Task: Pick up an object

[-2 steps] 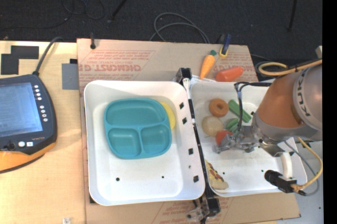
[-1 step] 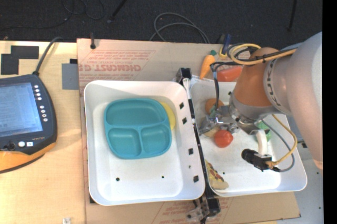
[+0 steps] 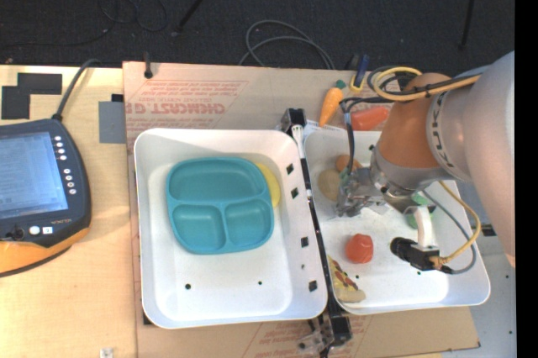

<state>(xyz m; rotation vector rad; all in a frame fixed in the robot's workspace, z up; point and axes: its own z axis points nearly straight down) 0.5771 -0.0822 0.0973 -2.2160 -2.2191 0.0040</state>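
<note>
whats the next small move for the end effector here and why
Probably a short shift toward the red object, then down. The end effector sits low in the right bin, with nothing visibly between its fingers, and the red object lies apart from its neighbours just nearer the camera.

Bright, even overhead light; slight softness.

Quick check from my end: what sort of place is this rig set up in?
Most likely a robotics lab bench, not a kitchen. Two white bins sit on taped-down cardboard, loose cables trail over dark floor behind, and a control tablet lies at the left. The gripper hangs over toy food like a red tomato.
</note>
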